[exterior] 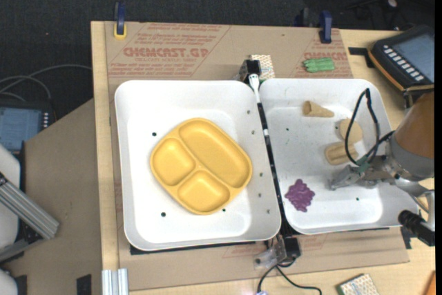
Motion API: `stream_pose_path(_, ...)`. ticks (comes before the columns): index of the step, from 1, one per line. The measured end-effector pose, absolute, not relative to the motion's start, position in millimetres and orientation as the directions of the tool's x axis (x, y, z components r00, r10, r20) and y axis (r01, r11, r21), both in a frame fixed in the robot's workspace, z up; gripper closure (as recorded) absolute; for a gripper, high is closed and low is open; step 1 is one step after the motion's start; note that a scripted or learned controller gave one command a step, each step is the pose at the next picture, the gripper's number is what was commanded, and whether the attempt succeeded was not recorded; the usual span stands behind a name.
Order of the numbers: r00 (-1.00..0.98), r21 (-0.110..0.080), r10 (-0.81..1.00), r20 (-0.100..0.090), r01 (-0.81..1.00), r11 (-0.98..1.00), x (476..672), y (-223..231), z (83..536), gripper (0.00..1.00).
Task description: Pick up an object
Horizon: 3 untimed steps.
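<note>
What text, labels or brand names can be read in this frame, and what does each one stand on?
"CHEMCAST GP": large red print on the brown protective paper behind the left bin.
The same red print repeats on the paper behind the right bin, cut off and too faint to read whole.
Smaller red lines around both logos: too blurred to read.
Tablet screen at right: too small to read.

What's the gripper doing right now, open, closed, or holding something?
Gripper: low in the right bin, beside the tan wooden pieces; open or closed cannot be told, and nothing shows between its fingers.
</note>
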<state>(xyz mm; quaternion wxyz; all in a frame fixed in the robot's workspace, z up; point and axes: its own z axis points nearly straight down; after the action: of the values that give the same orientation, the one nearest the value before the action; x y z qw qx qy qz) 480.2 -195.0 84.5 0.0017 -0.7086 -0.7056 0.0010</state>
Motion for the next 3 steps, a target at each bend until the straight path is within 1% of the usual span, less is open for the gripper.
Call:
stream_pose_path(1, -0.002, -0.007, 1.0, 0.011, 1.0, 0.002, 503.0, -221, 85, 0.0)
stream_pose_path(2, -0.01, 0.007, 1.0, 0.0, 1.0, 0.01, 581.4, -154, 85, 0.0)
stream_pose_path(3, -0.002, 0.005, 1.0, -0.002, 1.0, 0.002, 577.8, -160, 95, 1.0)
